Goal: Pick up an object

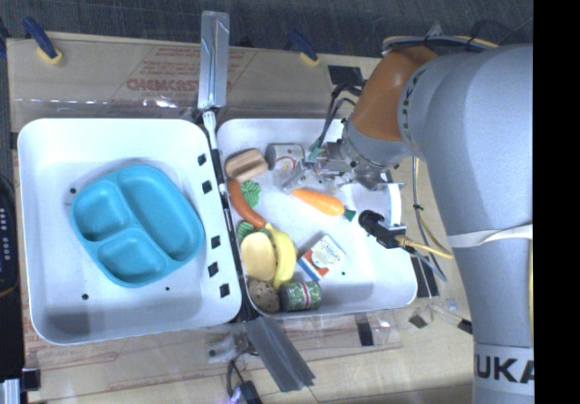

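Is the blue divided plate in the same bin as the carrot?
No. The blue divided plate lies in the left bin; the carrot lies in the right bin.

Orange carrot (319, 202) with green tip, lying flat and slanted in right bin (381, 289), just beside toy hot dog (245, 203).
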`<state>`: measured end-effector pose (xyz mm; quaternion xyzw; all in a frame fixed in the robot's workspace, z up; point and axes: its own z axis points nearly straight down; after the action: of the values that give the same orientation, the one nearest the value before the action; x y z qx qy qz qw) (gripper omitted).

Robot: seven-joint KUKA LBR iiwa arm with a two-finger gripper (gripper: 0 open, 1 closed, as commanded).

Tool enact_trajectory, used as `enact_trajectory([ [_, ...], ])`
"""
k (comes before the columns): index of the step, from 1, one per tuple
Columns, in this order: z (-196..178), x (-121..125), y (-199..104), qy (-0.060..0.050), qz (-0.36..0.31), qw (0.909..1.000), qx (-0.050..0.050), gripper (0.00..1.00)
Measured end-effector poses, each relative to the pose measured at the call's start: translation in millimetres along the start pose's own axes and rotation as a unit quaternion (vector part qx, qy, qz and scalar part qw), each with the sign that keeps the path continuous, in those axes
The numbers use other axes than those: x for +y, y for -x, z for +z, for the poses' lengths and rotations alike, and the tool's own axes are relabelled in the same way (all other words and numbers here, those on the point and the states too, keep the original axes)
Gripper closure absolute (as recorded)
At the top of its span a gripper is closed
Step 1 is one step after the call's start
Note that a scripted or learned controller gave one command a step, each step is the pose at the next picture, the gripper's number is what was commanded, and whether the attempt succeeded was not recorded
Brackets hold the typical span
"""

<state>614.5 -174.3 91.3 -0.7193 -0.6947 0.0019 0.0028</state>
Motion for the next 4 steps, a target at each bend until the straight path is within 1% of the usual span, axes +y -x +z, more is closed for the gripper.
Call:
enact_trajectory([
  [1, -65, 42, -30, 0.005, -0.188, 0.9822, -0.002, 0.00],
  [2, -64, 41, -29, 0.003, -0.188, 0.9822, -0.002, 0.00],
  [3, 0, 0, 5, 0.001, -0.180, 0.9837, -0.001, 0.00],
  [4, -11, 1, 5, 0.002, -0.182, 0.9834, -0.001, 1.00],
])
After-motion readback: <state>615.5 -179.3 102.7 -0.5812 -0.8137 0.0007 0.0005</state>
